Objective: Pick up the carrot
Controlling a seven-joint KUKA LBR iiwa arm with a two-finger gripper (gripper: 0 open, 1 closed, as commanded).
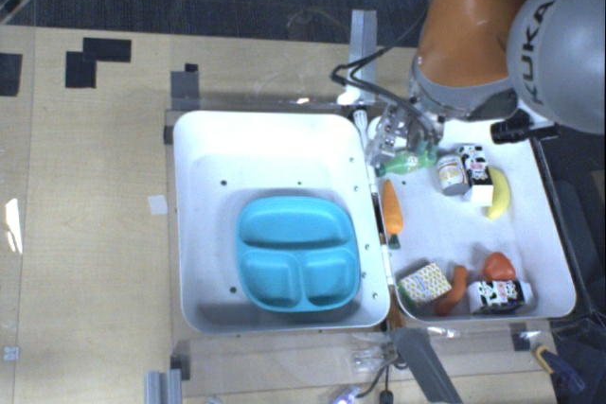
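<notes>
**Carrot tight against the bin wall**

The slim orange carrot lies along the left wall of the right-hand white bin, just below the gripper, whose grasp I cannot tell. A descent could strike that wall or merely nudge the carrot aside.

A sky-blue moulded plastic tray lies in a plain white bin; a bright orange tapered carrot and a yellow curved banana lie alongside.

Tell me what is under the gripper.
The carrot pokes out just below the gripper, lying along the right bin's left wall. The gripper hides its green top.
</notes>
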